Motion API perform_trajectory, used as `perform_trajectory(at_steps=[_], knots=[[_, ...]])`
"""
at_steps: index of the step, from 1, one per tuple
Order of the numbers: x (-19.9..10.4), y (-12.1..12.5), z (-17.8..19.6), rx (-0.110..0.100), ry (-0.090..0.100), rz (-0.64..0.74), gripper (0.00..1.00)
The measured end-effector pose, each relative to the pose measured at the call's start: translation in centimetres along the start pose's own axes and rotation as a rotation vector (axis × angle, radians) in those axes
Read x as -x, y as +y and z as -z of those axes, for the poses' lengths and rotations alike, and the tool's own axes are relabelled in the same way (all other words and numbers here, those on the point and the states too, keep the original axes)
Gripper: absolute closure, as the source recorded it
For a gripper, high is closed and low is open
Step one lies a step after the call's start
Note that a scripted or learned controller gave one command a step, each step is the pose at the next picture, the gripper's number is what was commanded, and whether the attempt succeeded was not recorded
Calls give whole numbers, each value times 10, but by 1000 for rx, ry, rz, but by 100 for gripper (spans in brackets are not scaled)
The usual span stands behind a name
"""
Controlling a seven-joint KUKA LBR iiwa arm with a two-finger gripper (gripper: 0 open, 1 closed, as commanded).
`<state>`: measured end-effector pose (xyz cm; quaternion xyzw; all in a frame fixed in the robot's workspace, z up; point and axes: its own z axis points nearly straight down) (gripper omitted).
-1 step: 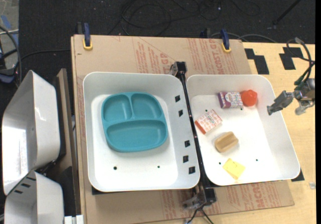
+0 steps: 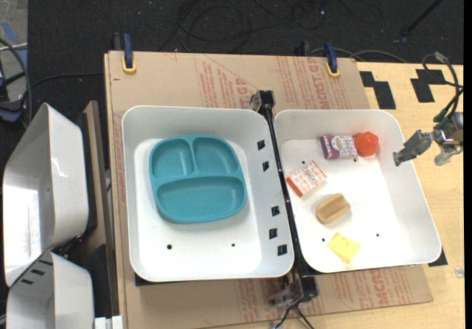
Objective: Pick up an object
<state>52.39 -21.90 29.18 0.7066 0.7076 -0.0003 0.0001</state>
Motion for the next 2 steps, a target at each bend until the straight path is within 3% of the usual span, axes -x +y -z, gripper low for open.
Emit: perform_trajectory(at_steps=[2], knots=[[-8, -3, -91, -4, 2, -2, 0]])
